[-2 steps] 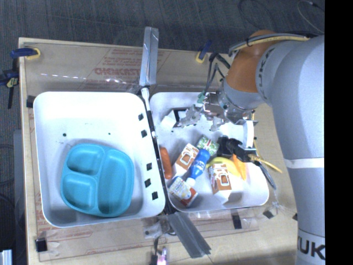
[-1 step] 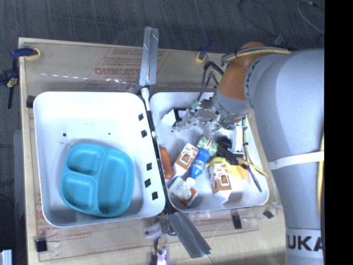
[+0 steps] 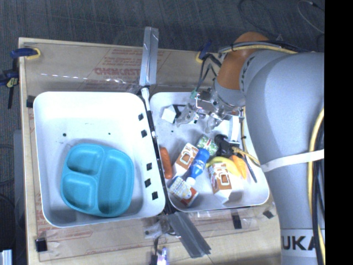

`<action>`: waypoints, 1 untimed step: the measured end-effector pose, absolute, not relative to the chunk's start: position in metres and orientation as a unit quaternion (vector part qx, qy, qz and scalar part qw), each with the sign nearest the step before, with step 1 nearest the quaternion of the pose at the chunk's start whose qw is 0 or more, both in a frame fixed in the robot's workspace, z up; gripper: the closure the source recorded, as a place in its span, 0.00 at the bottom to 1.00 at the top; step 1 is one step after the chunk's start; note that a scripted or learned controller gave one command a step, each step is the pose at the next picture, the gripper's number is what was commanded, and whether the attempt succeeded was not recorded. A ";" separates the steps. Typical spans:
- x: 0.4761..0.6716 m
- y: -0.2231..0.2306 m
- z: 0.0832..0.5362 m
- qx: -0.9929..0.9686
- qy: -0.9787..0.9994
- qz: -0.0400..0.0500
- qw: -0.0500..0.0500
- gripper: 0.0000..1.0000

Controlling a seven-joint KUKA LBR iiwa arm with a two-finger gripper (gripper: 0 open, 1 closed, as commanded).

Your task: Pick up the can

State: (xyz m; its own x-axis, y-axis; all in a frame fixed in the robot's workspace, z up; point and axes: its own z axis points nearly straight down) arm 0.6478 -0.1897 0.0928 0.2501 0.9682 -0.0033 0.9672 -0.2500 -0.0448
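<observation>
The left bin (image 3: 49, 115) holds a turquoise divided plate (image 3: 98, 179) with three compartments, lying toward its front half. The right bin (image 3: 165, 106) is crowded: an orange carrot-like piece (image 3: 167, 163) lies along its left wall, a small carton (image 3: 187, 156) with brown and white print sits beside a blue-capped bottle (image 3: 197, 163), and a second like carton (image 3: 222, 180) stands toward the front right, touching a yellow banana-shaped thing (image 3: 234, 164). The can (image 3: 182, 189), short with a red and white label, lies tilted at the front of this bin, just below the bottle. A green-patterned item (image 3: 207, 143) sits near the middle.

The tool (image 3: 205, 114) hangs over the rear of the right bin, well apart from the can; I cannot tell how it is set. Faint reddish mirrored lettering on the desk (image 3: 83, 65) is unreadable. White letters "UKA" show on the arm (image 3: 287, 120).
</observation>
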 end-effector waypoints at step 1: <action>0.657 -0.194 0.178 -0.812 -0.583 0.000 0.001 0.00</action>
